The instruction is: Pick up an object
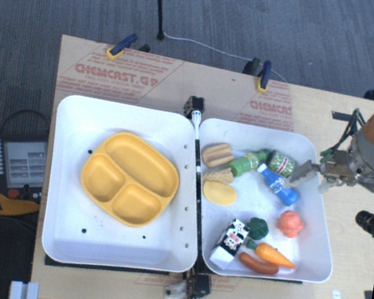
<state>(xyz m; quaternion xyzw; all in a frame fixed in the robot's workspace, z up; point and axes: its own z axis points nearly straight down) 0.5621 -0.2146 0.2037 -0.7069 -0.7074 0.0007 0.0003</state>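
Note:
My gripper [315,177] hangs open over the right edge of the right bin [321,233], with nothing between its fingers. Just left of it lie a blue bottle [279,184] and a green can [282,163]. Further left are a green bottle [247,164], a hot dog bun [216,154] and a yellow round piece [219,193]. Toward the front of that bin sit a pink ball [291,223], a broccoli piece [257,228], a carrot [274,255], a sausage [258,264] and a cow-patterned carton [230,240].
The left bin [61,231] holds a yellow divided plate [131,177]. Clamps [263,75] hold the cardboard at the back. A control pendant [15,166] lies on the floor at the left.

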